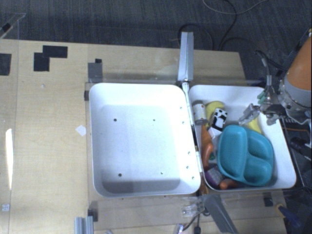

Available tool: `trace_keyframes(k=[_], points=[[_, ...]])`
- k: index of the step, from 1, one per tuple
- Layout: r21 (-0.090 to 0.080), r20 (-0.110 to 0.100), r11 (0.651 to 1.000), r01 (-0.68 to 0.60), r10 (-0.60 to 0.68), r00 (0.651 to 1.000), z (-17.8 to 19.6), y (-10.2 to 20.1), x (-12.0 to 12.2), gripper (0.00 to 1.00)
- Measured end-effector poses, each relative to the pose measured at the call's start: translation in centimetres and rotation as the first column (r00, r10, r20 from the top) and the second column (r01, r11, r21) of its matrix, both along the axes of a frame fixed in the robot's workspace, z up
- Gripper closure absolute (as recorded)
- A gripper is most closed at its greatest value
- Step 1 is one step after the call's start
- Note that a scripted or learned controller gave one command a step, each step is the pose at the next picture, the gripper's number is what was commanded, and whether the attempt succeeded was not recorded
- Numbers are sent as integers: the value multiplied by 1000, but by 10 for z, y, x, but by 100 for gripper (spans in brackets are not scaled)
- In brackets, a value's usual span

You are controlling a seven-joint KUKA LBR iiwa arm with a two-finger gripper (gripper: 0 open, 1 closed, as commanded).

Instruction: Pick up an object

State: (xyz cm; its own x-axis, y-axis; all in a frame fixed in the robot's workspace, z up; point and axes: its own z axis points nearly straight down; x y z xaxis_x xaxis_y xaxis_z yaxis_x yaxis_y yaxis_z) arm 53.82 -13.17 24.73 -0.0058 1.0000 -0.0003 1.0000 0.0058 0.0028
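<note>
I see the left bin [139, 140] w/ bare white floor. In the right bin [287, 172], going rightward: a small white bottle [198, 112], an orange carrot-like piece [207, 147], a yellow ball [215, 109] w/ a black-and-white toy [219, 118] against it, then the big teal tray [244, 155]. Tray looks rigid, light, slick plastic; I'd grab its rim, not the flat. Gripper [258, 112] hovers above the bin's back right near a yellow piece [254, 126]; fingers look spread, nothing between them.

Teal tray [244, 155], yellow ball [213, 109], white bins [138, 139], orange carrot [207, 146]
</note>
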Motion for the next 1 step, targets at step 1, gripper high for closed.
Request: trace_keyframes(k=[1], points=[[-1, 5, 1000, -4, 4, 1000, 11, 1, 2, 100]])
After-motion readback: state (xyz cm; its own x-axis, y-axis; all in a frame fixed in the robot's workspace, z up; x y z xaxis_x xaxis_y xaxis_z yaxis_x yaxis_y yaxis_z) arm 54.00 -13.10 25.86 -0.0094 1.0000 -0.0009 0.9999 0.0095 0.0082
